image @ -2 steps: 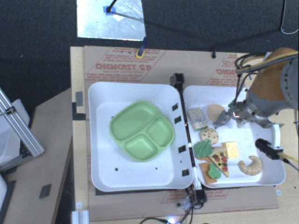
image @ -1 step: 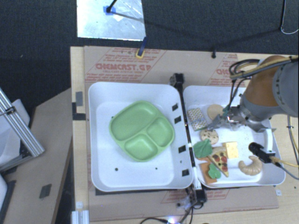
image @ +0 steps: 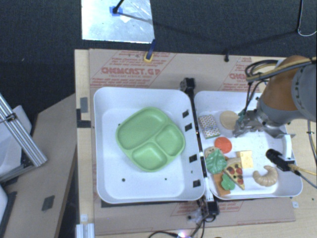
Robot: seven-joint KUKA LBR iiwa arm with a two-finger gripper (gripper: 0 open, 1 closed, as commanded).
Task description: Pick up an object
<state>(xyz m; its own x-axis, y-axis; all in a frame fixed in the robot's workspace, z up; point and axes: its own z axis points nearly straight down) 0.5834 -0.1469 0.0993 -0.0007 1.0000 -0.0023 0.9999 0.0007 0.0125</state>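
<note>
My gripper [image: 241, 127] low in right bin [image: 297, 182], beside tan round cookie [image: 228, 118], above red tomato slice [image: 223, 144]. Whether it grips anything: cannot tell. Step: approach, nothing lifted yet. Next: settle over cookie, close, lift straight.

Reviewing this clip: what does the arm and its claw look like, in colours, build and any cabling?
The arm is a thick rounded grey body with an orange-tan band above the wrist. Black and pale cables loop beside it at the upper end. It narrows to a small dark metallic claw over the right bin. No markings are legible.
</note>
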